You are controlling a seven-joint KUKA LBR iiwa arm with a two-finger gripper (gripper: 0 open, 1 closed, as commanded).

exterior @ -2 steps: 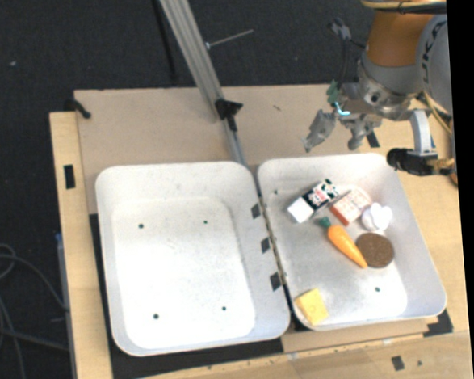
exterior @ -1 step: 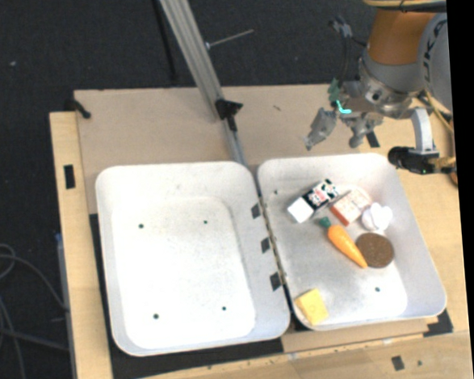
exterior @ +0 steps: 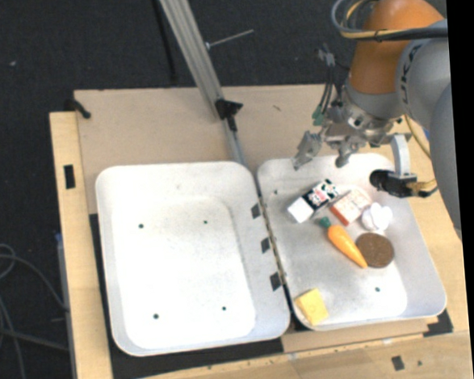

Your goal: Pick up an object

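Yellow sponge block [exterior: 311, 306] nearest, alone at front edge of right bin [exterior: 406, 294]. Carrot [exterior: 347, 246], brown disc [exterior: 376, 249], small boxes [exterior: 322, 196] clustered mid-bin, crowded for picking. Gripper [exterior: 325, 150] hangs above bin's far rim, fingers spread, holding nothing, probably lining up descent. Left bin [exterior: 177, 254] beside.

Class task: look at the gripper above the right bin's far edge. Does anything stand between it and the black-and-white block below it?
Nothing visible does. The gripper hangs open above the far edge of the right bin, and the black-and-white block lies just below it in the view with bare bin floor between. The white cube touches the block's left side.
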